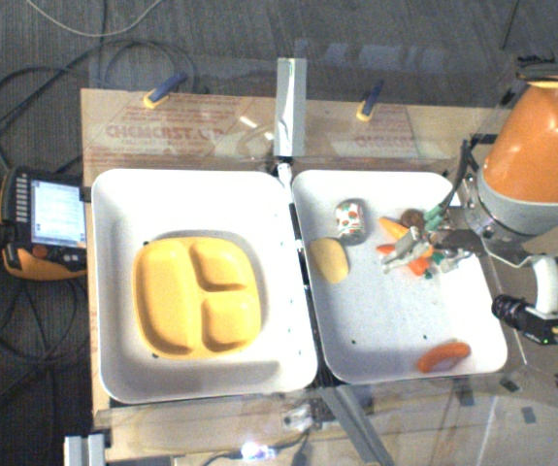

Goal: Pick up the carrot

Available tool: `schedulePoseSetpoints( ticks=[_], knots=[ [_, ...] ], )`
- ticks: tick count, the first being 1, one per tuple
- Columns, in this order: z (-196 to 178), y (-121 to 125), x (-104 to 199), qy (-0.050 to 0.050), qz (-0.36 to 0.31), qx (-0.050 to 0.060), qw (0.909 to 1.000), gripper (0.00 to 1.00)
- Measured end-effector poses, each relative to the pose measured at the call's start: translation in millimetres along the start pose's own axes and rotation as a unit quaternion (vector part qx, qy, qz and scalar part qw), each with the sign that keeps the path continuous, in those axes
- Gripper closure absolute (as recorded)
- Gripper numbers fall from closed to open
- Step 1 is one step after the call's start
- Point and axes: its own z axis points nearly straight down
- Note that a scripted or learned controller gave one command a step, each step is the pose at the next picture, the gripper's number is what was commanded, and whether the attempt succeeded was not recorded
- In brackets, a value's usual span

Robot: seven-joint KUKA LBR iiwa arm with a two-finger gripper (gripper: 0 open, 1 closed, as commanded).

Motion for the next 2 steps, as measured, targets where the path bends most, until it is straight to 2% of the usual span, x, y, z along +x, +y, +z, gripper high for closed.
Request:
schedulePoseSetpoints(
  ticks=[1,2],
  knots=[
    [-42.9,42.3,-50.0,-0.001,0.052,0.000,0.9986,0.00],
    [104.1,107.0,-82.0,-0.001,0.101,0.001,0.9949,0.00]
  ],
)
